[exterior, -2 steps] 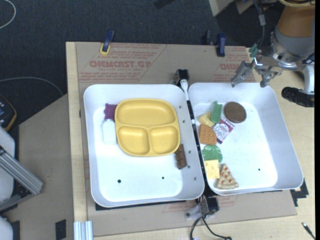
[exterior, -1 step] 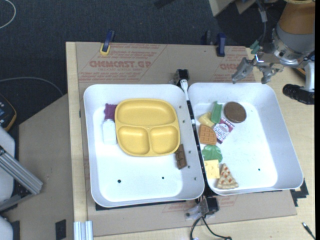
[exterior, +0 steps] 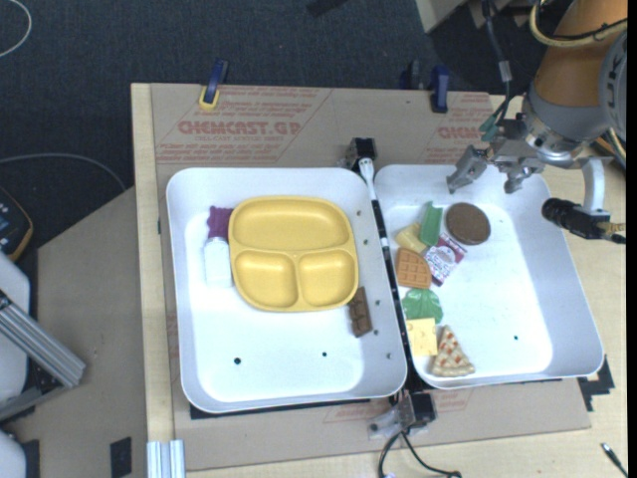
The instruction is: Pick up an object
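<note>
The claw [exterior: 490, 170] hangs over the right bin's [exterior: 537, 317] far edge, fingers spread apart, gripping nothing. That bin holds a brown disc [exterior: 467, 224], a waffle [exterior: 413, 268], a pizza slice [exterior: 451, 355] and other toy foods. The left bin [exterior: 279, 366] holds a yellow divided plate [exterior: 294, 252].

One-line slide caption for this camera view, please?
Open two-finger gripper hovers above right white bin, near round brown cookie; yellow divided plastic tray fills left white bin.
</note>
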Robot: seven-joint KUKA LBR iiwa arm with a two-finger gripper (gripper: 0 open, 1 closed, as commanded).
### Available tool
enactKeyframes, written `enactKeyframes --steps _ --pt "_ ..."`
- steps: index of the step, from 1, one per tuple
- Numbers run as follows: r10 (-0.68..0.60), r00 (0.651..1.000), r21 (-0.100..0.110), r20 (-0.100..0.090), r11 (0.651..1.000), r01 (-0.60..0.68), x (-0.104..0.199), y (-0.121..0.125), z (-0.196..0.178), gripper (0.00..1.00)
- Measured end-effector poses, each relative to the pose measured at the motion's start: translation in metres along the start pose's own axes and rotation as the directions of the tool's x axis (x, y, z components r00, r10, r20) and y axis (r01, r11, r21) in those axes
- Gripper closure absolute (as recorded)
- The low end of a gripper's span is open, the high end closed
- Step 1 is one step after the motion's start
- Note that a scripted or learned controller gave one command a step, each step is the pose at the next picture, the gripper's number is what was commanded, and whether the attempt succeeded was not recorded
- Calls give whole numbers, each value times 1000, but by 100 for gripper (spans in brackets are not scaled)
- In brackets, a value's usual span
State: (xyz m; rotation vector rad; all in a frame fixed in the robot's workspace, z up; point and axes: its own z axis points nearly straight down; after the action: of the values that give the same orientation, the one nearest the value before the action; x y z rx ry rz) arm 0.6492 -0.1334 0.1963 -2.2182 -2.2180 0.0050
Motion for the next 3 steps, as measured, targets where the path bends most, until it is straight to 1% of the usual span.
enactKeyframes --steps 1,2,3 --pt "-2 1000 2 -1 1000 2 6 1 62 0" --pt "-2 1000 -5 1 1000 2 7 2 113 0" --pt "-2 1000 -14 5 1000 2 6 4 97 100"
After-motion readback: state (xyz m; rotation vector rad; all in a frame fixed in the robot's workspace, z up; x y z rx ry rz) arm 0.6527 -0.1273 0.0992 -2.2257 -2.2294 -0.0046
